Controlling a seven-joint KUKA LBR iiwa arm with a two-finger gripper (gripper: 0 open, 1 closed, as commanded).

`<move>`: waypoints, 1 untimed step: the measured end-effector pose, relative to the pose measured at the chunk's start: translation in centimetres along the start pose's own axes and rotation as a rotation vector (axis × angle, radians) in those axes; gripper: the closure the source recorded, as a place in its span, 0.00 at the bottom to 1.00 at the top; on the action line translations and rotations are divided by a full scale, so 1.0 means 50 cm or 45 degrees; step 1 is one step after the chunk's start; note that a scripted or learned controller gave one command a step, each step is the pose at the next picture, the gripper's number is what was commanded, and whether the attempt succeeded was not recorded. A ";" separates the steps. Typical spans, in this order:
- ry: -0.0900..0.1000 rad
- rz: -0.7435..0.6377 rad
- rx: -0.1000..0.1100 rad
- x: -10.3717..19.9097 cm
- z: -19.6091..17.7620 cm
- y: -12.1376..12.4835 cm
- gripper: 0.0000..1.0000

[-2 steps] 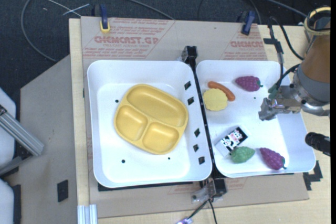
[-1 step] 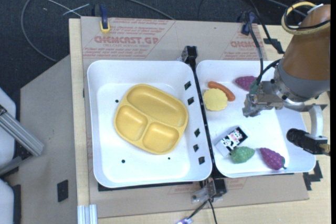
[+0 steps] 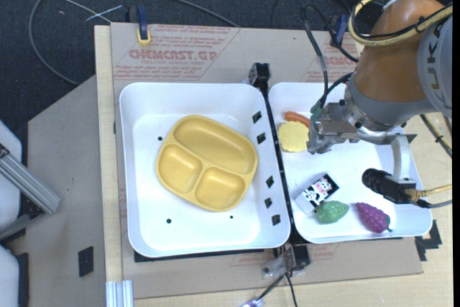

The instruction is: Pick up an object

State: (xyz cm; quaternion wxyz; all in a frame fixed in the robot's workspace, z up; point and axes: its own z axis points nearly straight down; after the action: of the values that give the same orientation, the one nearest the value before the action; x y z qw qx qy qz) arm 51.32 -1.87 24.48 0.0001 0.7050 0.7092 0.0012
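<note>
Five small things to choose from in the right bin [image 3: 348,167], and the hand [image 3: 321,139] hangs low over its upper left corner, just beside the yellow disc [image 3: 292,136]. That disc looks like the target. It lies flat, close against the wall shared with the left bin [image 3: 136,176], with the carrot [image 3: 296,117] just beside its upper edge. Is the hand apart or together? I cannot tell from up here, because the wrist hides it.

Now, how to do this well. A flat disc is a poor thing to pinch from above, I'd judge. So the hand wants to be spread wide first and centred over the disc, rather than off its right edge as it sits now. Then it should go right down to the bin floor so it catches the rim of the disc. Mind the dividing wall on the left: quarters are tight, and a jaw could land on it. Mind the carrot too. A grip that closes along the wall would likely sweep it in, so closing across looks cleaner if the gap allows.

Easier pickings sit lower down: the box [image 3: 317,192], the green toy [image 3: 331,212] just beside it, and the grapes [image 3: 372,217] near the front rim, chunkier and clear of that corner. The plate [image 3: 207,163] in the left bin is out of this play. Close slowly, lift straight, and check that something comes up with it.
</note>
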 end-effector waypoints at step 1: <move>0.002 0.000 0.008 0.104 0.033 0.001 1.00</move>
State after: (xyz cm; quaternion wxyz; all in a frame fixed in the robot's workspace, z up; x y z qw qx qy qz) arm 51.36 3.31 22.84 -0.0027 0.7049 0.7093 -0.0006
